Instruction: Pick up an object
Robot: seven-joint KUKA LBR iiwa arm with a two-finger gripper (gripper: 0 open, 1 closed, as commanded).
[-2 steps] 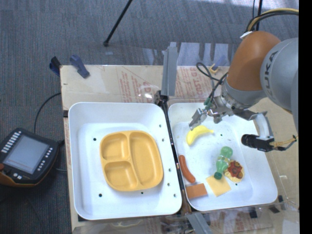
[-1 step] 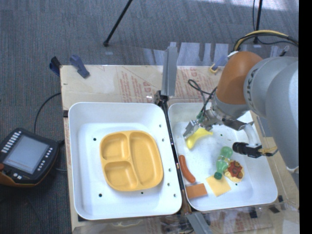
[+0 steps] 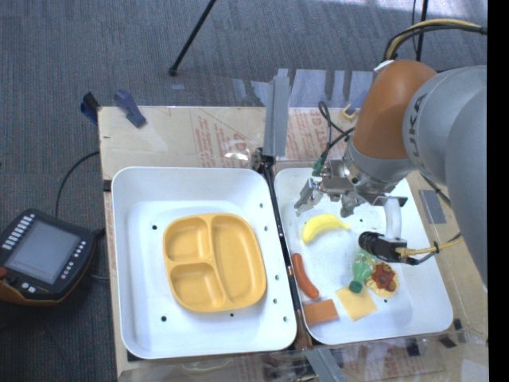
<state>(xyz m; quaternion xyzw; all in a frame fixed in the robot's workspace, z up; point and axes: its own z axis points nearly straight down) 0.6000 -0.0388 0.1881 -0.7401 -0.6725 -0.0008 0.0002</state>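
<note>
My gripper [image 3: 328,204] hangs over the right bin [image 3: 421,313], its two fingers spread apart just above a yellow banana [image 3: 322,228]. Nothing sits between the fingers. Below the banana lie a red sausage [image 3: 305,277], an orange-brown block [image 3: 320,312], a yellow cheese slice [image 3: 355,302], a green bottle-shaped toy [image 3: 361,272] and a pizza slice [image 3: 383,278]. The grey arm with its orange band [image 3: 394,110] comes in from the right and hides the bin's far right part.
The left bin [image 3: 135,213] holds a yellow divided plate [image 3: 213,259]. A black cable with a dark connector [image 3: 380,246] dangles over the right bin by the pizza slice. A teach pendant [image 3: 41,253] lies on the floor at left.
</note>
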